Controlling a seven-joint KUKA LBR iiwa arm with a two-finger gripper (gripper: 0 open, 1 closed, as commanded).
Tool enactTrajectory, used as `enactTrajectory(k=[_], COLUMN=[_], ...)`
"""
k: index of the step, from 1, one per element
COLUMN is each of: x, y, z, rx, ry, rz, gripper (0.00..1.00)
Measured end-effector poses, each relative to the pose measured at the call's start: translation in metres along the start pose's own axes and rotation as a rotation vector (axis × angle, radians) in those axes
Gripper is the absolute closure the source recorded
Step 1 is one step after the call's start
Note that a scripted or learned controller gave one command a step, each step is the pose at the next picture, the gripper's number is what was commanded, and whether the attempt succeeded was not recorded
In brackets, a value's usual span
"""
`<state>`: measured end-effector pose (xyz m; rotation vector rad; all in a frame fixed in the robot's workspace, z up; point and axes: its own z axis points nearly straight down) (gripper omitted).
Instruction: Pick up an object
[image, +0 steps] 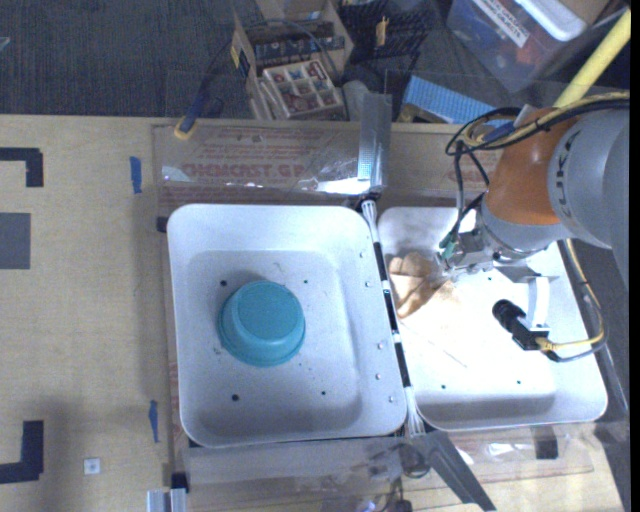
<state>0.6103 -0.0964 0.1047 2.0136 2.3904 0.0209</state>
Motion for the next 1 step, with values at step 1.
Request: enactTrajectory(k=[1], x=[0.0186], y=[0.0383], z=[-0.1144], rx=[0.021], ry=[0.000], rz=[0.163], gripper=[1.00])
